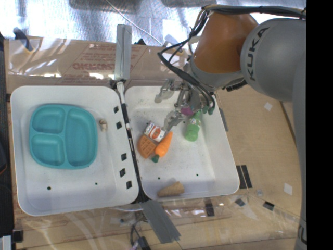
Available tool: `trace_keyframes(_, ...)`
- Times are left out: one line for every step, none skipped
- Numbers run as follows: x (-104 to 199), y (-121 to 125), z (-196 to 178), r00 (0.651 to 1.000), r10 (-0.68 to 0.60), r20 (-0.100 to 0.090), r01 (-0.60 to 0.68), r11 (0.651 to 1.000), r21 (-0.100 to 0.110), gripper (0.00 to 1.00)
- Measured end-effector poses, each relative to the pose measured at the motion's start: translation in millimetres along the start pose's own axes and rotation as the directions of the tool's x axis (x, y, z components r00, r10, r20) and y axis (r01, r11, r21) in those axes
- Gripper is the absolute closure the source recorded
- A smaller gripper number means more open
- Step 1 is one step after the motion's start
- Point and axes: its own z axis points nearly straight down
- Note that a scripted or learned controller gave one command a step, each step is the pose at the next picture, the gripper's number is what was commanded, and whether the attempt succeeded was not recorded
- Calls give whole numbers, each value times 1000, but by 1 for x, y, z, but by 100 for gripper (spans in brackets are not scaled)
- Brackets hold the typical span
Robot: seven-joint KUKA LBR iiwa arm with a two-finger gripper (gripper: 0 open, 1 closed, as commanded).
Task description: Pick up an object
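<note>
I hang over the right shallow white bin (221, 155), toward its twelve o'clock edge. My grey metal two-finger gripper (182, 111) stands spread open, nothing between the fingers. A green plastic bottle with a purple cap (193, 127) stands just at my four o'clock. At seven o'clock lie a small red-and-white carton (153, 131), an orange waffle piece (146, 146) and an orange plastic carrot (163, 146), touching. A tan bread roll (171, 189) lies near the six o'clock rim. The left bin (62, 184) holds a teal divided plate (63, 136).

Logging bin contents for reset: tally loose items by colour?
Teal: 1, divided plate
Green: 1, bottle
Orange: 2, carrot, waffle
Red-white: 1, small carton
Tan: 2, bread piece, small bit
Total: 7
</note>
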Motion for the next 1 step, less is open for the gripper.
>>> trace_keyframes(-5, -12, 117, 981, 193, 10, -193, 981, -2, 0)
